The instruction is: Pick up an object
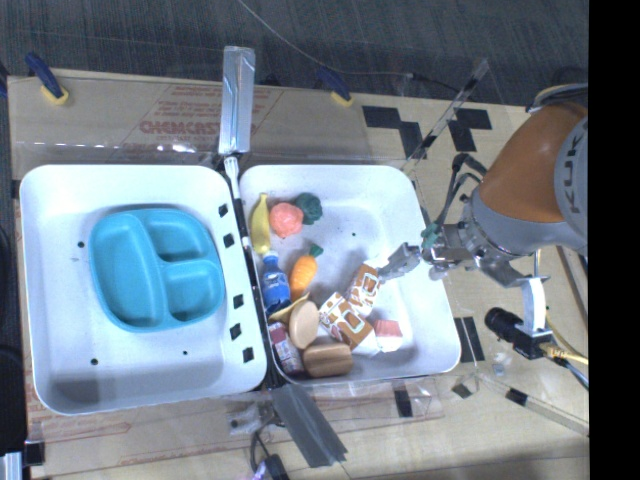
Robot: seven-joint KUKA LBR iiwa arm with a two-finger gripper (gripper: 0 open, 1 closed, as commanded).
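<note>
The right bin [425, 223] holds a pile of objects. A yellow banana [260, 223], a pink-red ball [286, 218] and a dark green piece [308, 206] lie at its back left. An orange carrot [303, 269] and a blue bottle [275, 286] lie below them. At the front are brown-and-white snack packets [352, 310], a bread roll [326, 358] and a pale round piece [303, 323]. My gripper [399, 261] reaches in over the bin's right side, its tip just beside the upper snack packet [366, 281]. Whether it touches the packet is unclear.
The left bin [50, 298] holds a blue divided tray [160, 266]. A metal bar [237, 98] stands at the back above the divider between the bins. The arm's orange band [540, 168] and cables hang over the bench right of the right bin.
</note>
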